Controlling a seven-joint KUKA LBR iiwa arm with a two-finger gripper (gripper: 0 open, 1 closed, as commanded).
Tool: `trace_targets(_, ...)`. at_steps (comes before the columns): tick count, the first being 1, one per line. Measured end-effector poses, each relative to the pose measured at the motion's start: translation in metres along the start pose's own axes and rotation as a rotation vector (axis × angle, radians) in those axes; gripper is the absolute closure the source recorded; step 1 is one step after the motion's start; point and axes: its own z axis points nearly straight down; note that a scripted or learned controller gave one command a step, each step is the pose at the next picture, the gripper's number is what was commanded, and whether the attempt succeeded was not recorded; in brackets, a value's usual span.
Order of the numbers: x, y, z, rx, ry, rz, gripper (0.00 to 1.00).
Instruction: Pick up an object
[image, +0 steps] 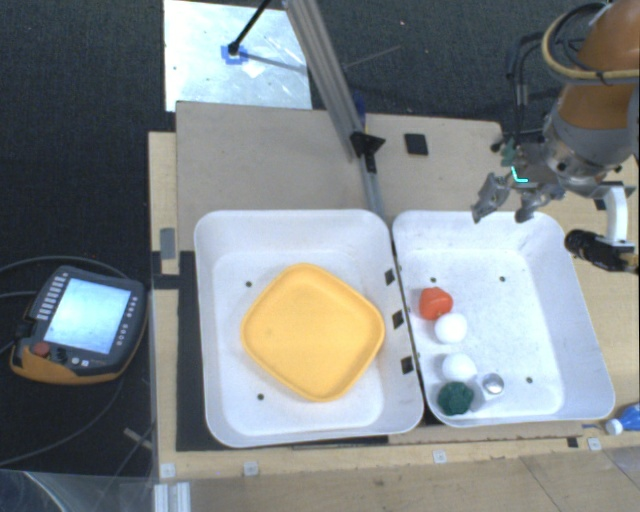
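Orange ball (435, 302) well below claw (508, 204)

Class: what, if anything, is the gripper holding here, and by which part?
Nothing. The gripper hangs open above the right bin's far rim, nothing between its fingers.

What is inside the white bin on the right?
The right bin holds an orange-red ball, two white balls, a dark green ball and a small silvery object, all along its left side. Nothing covers them.
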Motion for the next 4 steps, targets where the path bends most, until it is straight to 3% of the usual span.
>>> trace_targets(1, 0.000, 0.000, 0.000, 0.000, 0.000, 0.000, 0.00)
trace_targets(4, -0.005, 0.004, 0.147, 0.003, 0.000, 0.001, 0.00)
